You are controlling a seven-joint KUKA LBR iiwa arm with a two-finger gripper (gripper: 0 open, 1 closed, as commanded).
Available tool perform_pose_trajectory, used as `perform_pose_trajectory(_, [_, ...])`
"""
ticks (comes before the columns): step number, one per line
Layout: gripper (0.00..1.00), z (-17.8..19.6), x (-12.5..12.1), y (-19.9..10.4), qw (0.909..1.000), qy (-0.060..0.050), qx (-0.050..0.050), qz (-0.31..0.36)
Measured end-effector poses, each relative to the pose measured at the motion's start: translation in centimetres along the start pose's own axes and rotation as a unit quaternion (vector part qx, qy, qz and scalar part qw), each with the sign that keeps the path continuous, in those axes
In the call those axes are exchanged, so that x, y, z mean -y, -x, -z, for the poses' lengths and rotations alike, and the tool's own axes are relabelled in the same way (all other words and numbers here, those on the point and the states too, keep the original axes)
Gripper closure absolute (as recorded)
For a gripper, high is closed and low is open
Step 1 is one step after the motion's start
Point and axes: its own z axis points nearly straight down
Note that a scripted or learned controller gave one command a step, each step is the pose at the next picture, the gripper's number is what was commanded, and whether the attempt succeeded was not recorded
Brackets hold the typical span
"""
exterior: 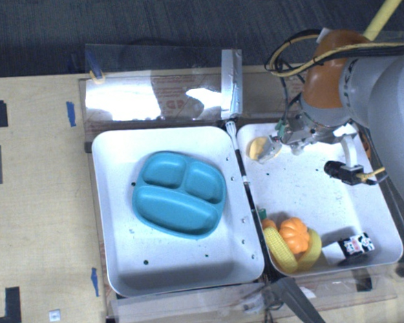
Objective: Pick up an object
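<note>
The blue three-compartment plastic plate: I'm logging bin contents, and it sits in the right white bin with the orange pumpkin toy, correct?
Not quite. The camera view shows the blue three-compartment plastic plate in the left white bin; the orange pumpkin toy is in the right white bin.

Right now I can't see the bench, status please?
Gripper low in right bin's far left corner, by a small yellow object. Nothing visibly held. Toy pumpkin and corn sit apart, near edge.

One camera sits up high and looks down at a slant on the two white bins (116,218), seeing both whole, fairly close.
</note>
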Motion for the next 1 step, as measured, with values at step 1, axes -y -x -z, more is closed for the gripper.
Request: perform_pose_trajectory(1, [1.0, 1.28, -0.27, -0.03, 1.0, 0.004, 0.002, 0.001])
